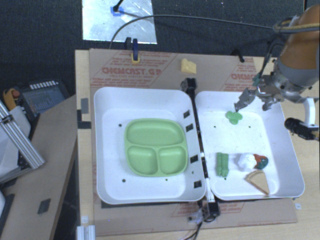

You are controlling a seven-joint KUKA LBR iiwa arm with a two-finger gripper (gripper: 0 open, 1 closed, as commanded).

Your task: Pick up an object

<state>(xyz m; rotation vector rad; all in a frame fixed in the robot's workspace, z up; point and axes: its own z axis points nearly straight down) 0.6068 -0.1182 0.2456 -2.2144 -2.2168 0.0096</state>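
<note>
- Nearest the camera, at the front edge of the right bin (280, 134), a tan wedge-shaped piece (257, 182) is seen lying flat, well in front of the gripper (254, 100).
- Just behind the wedge, a small white lump (245, 161) is found touching a red and dark green piece (260, 160) on its right.
- To the left of these, a dark green ridged object (222, 164) is laid lengthwise near the divider between the two bins.
- In the left bin (107, 134), well to the gripper's left, a light green tray (154, 147) with three compartments is placed flat at the centre.
- Farther back in the right bin, a small bright green object (233, 116) is seen lying on the bin floor, just below and slightly left of the gripper's tip.
- The gripper is held above the back of the right bin; one finger (244, 100) is seen slanting down to the left. Nothing is seen between the fingers, and whether they are spread or closed cannot be told.
- Nothing is seen lying between the gripper and the bright green object.
- Behind the bins, a yellow block (188, 66) rests on the cardboard sheet (150, 69), to the gripper's far left.
- Farthest back, a shiny metal plate (119, 13) is laid on the dark floor, with a black cable (200, 18) running across from it toward the arm (298, 54).
</note>
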